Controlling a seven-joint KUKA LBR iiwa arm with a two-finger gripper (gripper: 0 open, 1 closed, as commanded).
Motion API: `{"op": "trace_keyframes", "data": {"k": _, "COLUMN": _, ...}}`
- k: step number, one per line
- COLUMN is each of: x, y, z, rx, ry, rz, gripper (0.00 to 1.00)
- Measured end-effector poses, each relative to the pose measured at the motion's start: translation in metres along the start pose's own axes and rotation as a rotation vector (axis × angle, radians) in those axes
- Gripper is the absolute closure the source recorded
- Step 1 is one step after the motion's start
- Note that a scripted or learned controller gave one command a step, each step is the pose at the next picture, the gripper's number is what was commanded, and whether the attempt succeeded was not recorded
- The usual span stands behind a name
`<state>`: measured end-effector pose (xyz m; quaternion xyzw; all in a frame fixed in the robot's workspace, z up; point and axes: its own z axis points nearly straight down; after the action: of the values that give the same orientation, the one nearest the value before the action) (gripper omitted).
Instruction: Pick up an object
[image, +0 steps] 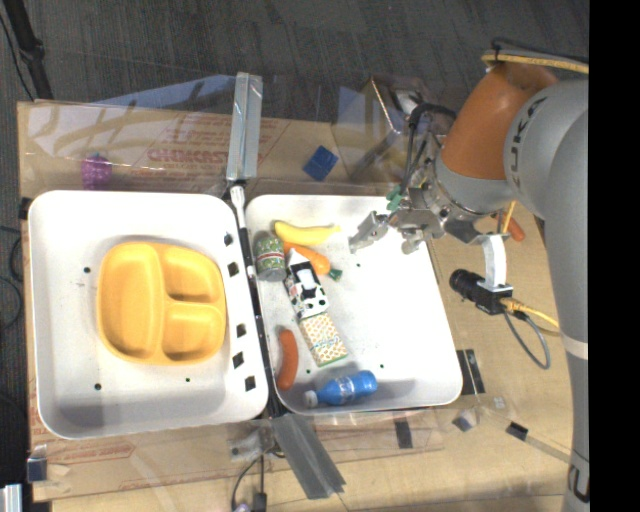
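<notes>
- Banana (305, 232) as the likeliest object to pick, lying at the back of the right bin (440, 345), just left of the gripper (385, 232); not yet touched
- Gripper hanging over the bin's back right part, fingers spread apart with nothing between them; probably poised that way to come down on something, so the pick looks unstarted
- One orange carrot-like piece (316, 259) right beneath the banana, touching or nearly so; judged awkward to take alone
- One green can (268, 255) against the left wall, beside the banana's left end
- One white and black item (306, 285), then one patterned box (325, 338), in a slanted line down the bin's middle; kind of item hard to tell
- One reddish sausage shape (287, 358) along the left wall; one blue bottle (345, 387) on its side by the front wall
- Seven things in all, crowded to the left half, likely just as they fell
- Left bin (50, 380) bearing one yellow divided tray (162, 300)
- Behind the bins, one blue block (320, 162) and one purple thing (96, 168)
</notes>
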<state>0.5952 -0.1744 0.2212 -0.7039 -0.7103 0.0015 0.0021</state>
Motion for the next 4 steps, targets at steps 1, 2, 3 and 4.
{"op": "trace_keyframes", "data": {"k": 1, "x": 0.034, "y": 0.036, "z": 0.111, "rx": -0.019, "ry": -0.001, "rz": 0.038, "gripper": 0.00}}
{"op": "trace_keyframes", "data": {"k": 2, "x": 0.034, "y": 0.039, "z": 0.097, "rx": -0.025, "ry": -0.002, "rz": 0.034, "gripper": 1.00}}
{"op": "trace_keyframes", "data": {"k": 3, "x": 0.024, "y": 0.022, "z": 0.129, "rx": -0.001, "ry": 0.000, "rz": -0.255, "gripper": 1.00}}
{"op": "trace_keyframes", "data": {"k": 4, "x": 0.024, "y": 0.022, "z": 0.129, "rx": -0.001, "ry": 0.000, "rz": -0.255, "gripper": 0.00}}
